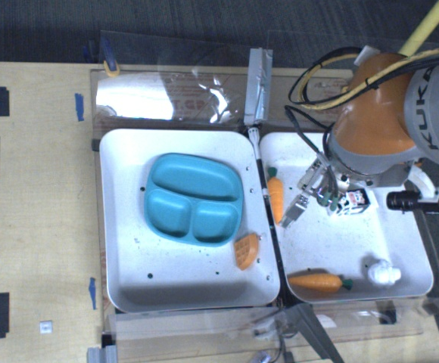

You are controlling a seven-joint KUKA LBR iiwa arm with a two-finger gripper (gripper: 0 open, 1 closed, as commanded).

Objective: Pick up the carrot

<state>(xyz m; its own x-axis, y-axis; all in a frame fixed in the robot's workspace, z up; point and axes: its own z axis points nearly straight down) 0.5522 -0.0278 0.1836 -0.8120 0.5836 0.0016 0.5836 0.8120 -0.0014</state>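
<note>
A carrot (pixel 316 281) with a green stem end lies flat along the front wall of the right bin (pixel 401 237). A second orange, carrot-like piece (pixel 275 197) stands lengthwise against that bin's left wall. My gripper (pixel 296 203) hangs over the right bin's left part, just right of this second piece and well behind the stemmed carrot. Its two metal fingers (pixel 292 211) are spread apart and nothing sits between them. The orange-banded wrist (pixel 371 119) rises behind it.
The left bin (pixel 121 263) holds a blue divided plate (pixel 194 199) and an orange-brown food piece (pixel 246 250) near its front right corner. A small white object (pixel 384 273) lies in the right bin's front right corner. Cables loop above the wrist.
</note>
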